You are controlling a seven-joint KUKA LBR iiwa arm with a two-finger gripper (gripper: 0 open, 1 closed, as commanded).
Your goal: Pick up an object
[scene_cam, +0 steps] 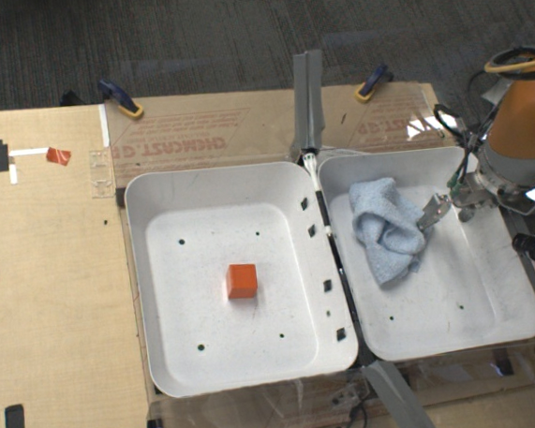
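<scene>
A crumpled light-blue cloth (pixel 386 230) lies in the left half of the right bin (pixel 484 314). An orange-red cube (pixel 242 281) sits near the middle of the left bin (pixel 162 294). My gripper (pixel 431 213) reaches in from the right and is low in the right bin, its tip at the cloth's right edge. Whether it touches or grips the cloth is unclear from this angle. The arm's orange band (pixel 520 123) is at the right border.
A grey divider bar (pixel 309 110) runs between the two bins. Clamps (pixel 121 98) hold the cardboard behind them. The wooden bench top (pixel 50 304) stretches to the left, with a small red item (pixel 58 156) on it.
</scene>
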